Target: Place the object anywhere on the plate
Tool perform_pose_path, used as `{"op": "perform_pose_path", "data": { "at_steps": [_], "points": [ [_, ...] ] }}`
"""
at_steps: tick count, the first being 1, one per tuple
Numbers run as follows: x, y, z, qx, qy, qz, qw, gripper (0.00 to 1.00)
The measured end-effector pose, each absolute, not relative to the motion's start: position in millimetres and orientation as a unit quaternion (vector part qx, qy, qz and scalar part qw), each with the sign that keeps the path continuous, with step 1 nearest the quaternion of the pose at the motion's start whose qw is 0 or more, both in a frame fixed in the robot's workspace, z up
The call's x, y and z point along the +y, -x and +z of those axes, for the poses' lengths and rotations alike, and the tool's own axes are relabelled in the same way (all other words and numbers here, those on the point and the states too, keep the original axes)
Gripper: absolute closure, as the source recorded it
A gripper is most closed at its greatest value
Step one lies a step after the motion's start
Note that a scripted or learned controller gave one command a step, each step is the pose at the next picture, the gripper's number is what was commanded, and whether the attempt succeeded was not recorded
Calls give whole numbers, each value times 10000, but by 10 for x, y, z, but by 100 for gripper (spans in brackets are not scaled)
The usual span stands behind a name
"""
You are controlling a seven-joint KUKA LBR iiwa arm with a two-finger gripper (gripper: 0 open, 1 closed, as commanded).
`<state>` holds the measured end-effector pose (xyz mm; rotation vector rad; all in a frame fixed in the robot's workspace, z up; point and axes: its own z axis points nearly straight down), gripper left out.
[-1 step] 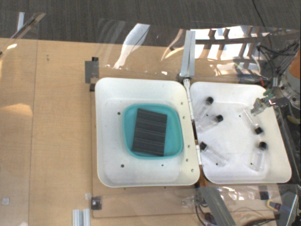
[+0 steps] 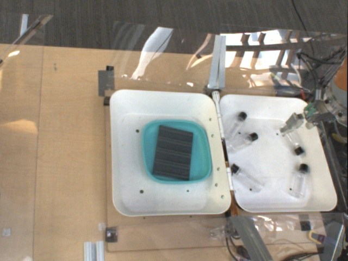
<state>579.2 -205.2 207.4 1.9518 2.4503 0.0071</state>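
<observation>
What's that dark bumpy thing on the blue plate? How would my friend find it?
Look at the left white bin. In its middle sits a blue-green plate, and lying flat on that plate is a dark grey ridged block. It is one big dark rectangle, unlike the small clear black-capped vials in the right bin.

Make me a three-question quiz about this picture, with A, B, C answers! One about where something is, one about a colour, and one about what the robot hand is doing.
1. Where is the dark block?
A. on the plate
B. in the right bin
C. on the bench

2. What colour is the plate?
A. red
B. teal
C. yellow

3. Where is the gripper?
A. over the plate
B. over the right bin's far right part
C. outside both bins

Answers:
1 A, the block lies flat on the plate in the left bin.
2 B, teal shows all around the block.
3 B, it hangs above the vials there.
</observation>
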Motion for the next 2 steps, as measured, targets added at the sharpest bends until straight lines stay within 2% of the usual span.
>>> {"op": "perform_pose_path", "data": {
  "at_steps": [1, 2],
  "points": [
    [-1675, -5521, 3196, 6608, -7505, 31, 53, 0],
    [-1156, -4887, 3471, 5786, -8156, 29, 33, 0]
  ]
}}
